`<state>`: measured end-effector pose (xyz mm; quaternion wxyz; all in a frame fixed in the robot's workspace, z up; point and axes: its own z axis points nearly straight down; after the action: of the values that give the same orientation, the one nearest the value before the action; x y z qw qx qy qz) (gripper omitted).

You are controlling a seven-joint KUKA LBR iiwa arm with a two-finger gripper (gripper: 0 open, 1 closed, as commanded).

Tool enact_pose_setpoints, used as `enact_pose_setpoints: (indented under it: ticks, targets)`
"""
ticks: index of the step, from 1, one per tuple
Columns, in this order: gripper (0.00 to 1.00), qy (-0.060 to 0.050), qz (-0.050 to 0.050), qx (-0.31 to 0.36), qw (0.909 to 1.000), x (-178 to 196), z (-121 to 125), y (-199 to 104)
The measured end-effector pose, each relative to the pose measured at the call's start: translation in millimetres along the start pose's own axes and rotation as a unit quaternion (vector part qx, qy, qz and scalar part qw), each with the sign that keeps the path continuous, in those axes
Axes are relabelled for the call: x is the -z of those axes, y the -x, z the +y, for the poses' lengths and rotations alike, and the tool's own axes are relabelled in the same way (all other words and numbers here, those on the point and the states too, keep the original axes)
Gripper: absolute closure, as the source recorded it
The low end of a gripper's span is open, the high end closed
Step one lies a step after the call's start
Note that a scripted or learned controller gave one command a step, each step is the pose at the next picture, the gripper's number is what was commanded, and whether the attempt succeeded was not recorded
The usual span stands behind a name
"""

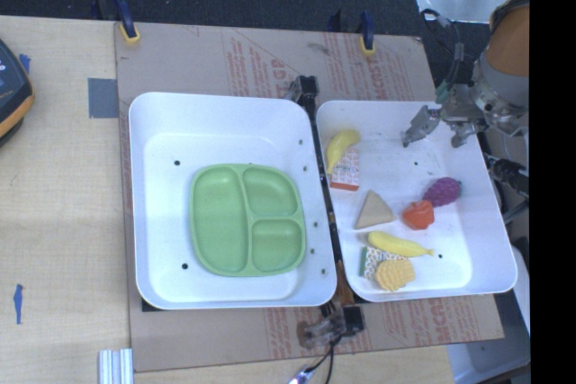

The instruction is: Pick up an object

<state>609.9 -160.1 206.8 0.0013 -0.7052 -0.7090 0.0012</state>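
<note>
At the near edge of the worktop (63, 220), a dark clamp-like fitting (331, 326) sits below the seam between the bins, too blurred to identify. Just beyond it, in the right bin (486, 270), a yellow waffle-textured piece (394, 273) partly covers a small green-edged card (369, 262), well below and to the left of the gripper. A yellow banana-like item (399, 244) lies just above them. Further up, a tan wedge (374, 211), an orange-red lump (418, 215) and a purple lump (442, 190) sit in a row below the gripper, the orange and purple ones close together. A second yellow piece (340, 147) rests on a red-and-white packet (347, 172), off to the gripper's left by the bin wall.

The left bin (153, 193) holds a green divided plate (247, 218), far to the gripper's left.

The gripper (441, 129) hovers over the far right part of the right bin, its two fingers spread apart and pointing down-left, with nothing between them. The arm (506, 58) enters from the right, its orange band cut off by the picture's edge.
</note>
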Motion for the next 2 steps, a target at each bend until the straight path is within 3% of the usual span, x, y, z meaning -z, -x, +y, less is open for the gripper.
enact_pose_setpoints:
  ticks: [1,2]
  targets:
    - [0.0,-0.001,0.0,0.0,1.0,-85.0,-42.7,-20.0]
    - [0.0,0.0,0.0,0.0,1.0,-83.1,-99.8,-62.7]
